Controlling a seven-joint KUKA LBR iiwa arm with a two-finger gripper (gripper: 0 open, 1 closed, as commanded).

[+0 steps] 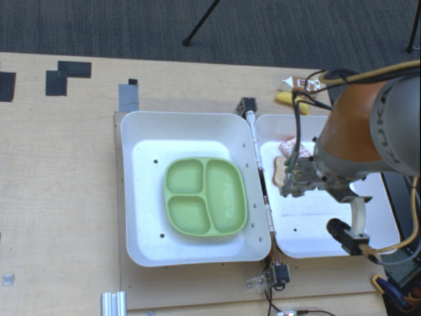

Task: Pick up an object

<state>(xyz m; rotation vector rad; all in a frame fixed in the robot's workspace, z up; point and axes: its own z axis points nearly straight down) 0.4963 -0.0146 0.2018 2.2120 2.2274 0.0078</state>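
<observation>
A pale green divided plate (205, 197) lies in the middle of the left bin (141, 176). The arm reaches over the right bin (309, 239), with my gripper (293, 180) low at that bin's left side. Right beside the gripper, a tan, bread-like object (281, 170) and a pinkish object (288, 147) lie near the bin's upper left; the arm hides part of each. Whether anything sits in the gripper cannot be made out.
A metal divider (260, 176) runs between the two bins. A yellow item (284, 98) and a small packet (299, 83) lie on the bench behind the right bin. Black tape patches (66, 76) mark the wooden bench at the far left.
</observation>
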